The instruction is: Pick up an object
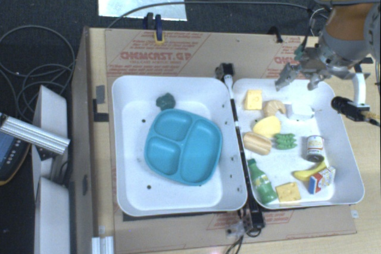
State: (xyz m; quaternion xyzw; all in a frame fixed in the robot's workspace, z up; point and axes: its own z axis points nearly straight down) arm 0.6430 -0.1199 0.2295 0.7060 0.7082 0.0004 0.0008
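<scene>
The gripper (299,77) is hovering over the far rim of the right bin (351,175), its two fingers (284,79) spreading apart with nothing showing between them (released, by the look of it). No single object is named by the task, so any item in that bin is a candidate, and all of them are lying nearer the viewer than the fingers. Closest are the pale yellow cheese block (254,99) and the tan roll (274,107), sitting just inside the far wall, below and slightly left of the fingers. Further forward a yellow lemon-like piece (266,125), a hot dog bun (257,142) and green peas (285,140) are clustering together, touching or nearly so. Near the front, a small can (314,147), a banana (309,172), a little carton (321,179), a green bottle (261,181) and a cracker (289,192) are resting. The left bin (128,146) is holding a blue divided plate (182,146) and a dark green lump (165,101), well apart from the arm. The roll seems the shortest reach: a drop toward the viewer and a little left.
</scene>
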